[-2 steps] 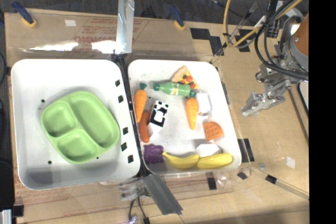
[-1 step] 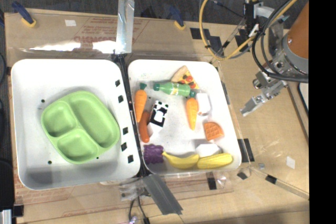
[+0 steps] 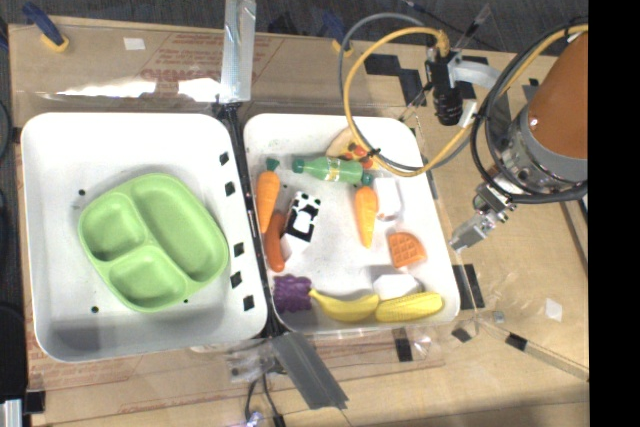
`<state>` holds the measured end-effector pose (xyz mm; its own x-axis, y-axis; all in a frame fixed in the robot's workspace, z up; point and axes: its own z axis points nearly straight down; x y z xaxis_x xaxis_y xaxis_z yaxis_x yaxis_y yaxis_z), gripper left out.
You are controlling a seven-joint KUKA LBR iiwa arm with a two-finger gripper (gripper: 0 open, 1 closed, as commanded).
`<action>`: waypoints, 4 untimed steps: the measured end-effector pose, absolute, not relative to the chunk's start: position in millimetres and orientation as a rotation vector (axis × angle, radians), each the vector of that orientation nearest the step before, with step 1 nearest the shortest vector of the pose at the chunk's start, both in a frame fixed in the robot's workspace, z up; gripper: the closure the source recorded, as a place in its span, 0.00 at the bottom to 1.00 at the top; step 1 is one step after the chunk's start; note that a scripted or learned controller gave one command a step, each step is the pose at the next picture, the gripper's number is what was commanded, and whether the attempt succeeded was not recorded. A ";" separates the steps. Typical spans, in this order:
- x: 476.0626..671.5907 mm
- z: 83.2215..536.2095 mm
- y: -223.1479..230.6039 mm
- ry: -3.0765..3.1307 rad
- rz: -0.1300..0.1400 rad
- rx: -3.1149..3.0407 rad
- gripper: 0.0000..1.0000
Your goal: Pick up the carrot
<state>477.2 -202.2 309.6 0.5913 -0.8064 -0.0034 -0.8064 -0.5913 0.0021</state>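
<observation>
Two white bins sit side by side on the bench: the left bin [image 3: 40, 215] carries a green divided plate [image 3: 152, 240], and the right bin [image 3: 425, 185] holds the toy food. We see the arm [image 3: 560, 115] beyond the right bin's right edge, its gripper [image 3: 478, 223] hanging outside that rim; we cannot tell how its jaws stand, and nothing shows between them. We count two carrot-like pieces. One carrot [image 3: 366, 212] lies near the bin's middle, thick end toward the far edge, tip toward the near edge, so its long axis runs roughly front to back. It lies to the left of the gripper, across the rim, so we judge the coming move a reach inward over that edge. A second carrot [image 3: 267, 200] lies along the left wall, farther off. Around them lie a green bottle [image 3: 330, 170], a banana [image 3: 343, 305], corn [image 3: 410, 307], a waffle [image 3: 406, 249], grapes [image 3: 292, 292] and a black-and-white tag [image 3: 303, 216]. Faint red print on the bench's far edge is too blurred to read.
</observation>
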 end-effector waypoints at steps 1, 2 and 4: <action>478.5 360.2 -202.0 -1.020 0.009 2.975 1.00; 518.8 354.3 -201.8 -0.664 0.008 3.074 1.00; 578.6 360.6 -206.9 -0.303 0.004 3.134 1.00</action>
